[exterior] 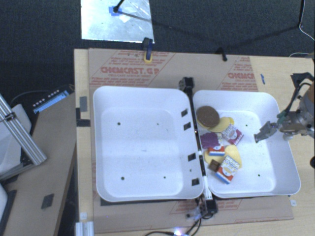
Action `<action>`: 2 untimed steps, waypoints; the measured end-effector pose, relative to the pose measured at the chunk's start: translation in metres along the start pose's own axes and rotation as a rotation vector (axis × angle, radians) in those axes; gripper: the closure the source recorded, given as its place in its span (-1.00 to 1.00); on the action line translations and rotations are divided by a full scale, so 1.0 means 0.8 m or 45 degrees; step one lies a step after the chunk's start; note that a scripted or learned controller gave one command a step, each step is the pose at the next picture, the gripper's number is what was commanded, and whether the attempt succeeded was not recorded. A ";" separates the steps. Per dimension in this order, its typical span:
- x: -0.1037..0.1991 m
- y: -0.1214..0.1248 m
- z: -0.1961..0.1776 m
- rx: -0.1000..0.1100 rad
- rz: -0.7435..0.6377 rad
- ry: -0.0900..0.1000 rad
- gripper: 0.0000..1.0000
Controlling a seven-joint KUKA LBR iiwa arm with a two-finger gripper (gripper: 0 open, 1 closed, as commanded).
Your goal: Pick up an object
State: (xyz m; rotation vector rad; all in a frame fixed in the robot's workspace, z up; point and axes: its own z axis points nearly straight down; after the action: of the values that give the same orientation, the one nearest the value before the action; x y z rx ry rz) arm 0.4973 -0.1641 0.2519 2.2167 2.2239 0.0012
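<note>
Several small objects lie clustered at the left side of the right bin [275,146]: a brown round disc [207,116], a yellow piece [226,124], a red and white packet [232,134], a purple piece [210,140], a second yellow piece [233,154] and a red, white and blue packet [227,169]. My gripper [262,132] comes in from the right and hovers over the right half of that bin, well to the right of the cluster. Nothing shows between its fingers.
The left bin [142,141] lies beside the right one, with black clips [187,126] along their shared edge. Both rest on a cardboard sheet [128,68]. A shiny metal plate [116,13] lies on the dark floor behind the bench.
</note>
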 end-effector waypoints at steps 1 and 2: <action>0.104 0.037 0.211 -0.012 -0.006 0.006 -1.00; 0.097 0.040 0.186 -0.025 -0.001 0.000 1.00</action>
State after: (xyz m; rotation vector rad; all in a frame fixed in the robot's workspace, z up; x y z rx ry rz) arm 0.5296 -0.0862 0.1029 2.2058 2.2148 0.0234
